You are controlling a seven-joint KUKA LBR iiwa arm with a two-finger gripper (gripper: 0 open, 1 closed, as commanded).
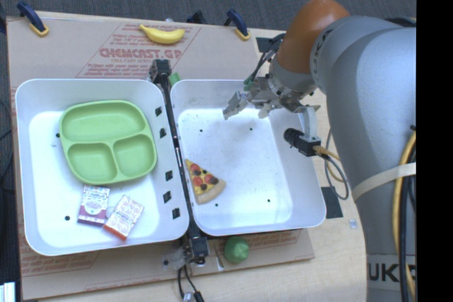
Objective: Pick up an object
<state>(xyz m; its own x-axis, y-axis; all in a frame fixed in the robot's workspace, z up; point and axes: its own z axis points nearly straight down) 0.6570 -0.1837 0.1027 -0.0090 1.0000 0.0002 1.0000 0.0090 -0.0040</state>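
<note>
camera view is showing the grey arm with its orange band leaning in from the right, its end effector (249, 105) hanging over the far part of the right shallow white bin (301, 205). its two fingers look to be standing apart with nothing between them, though they are small and a bit hard to read.

the nearest thing to grab is the flat toy pizza slice (204, 182), lying at the near left side of that same bin, close to the divider and well apart from the end effector.

from where i'm standing, the worry is that the slice is lying so flat that the fingers may be scraping the bin floor and sliding over it, or pushing it against the wall.

the green compartment plate (107, 140) and two small red and white packets (110, 210) are sitting in the left white bin (28, 173); reaching there means clearing the black middle rail (170, 145).
</note>
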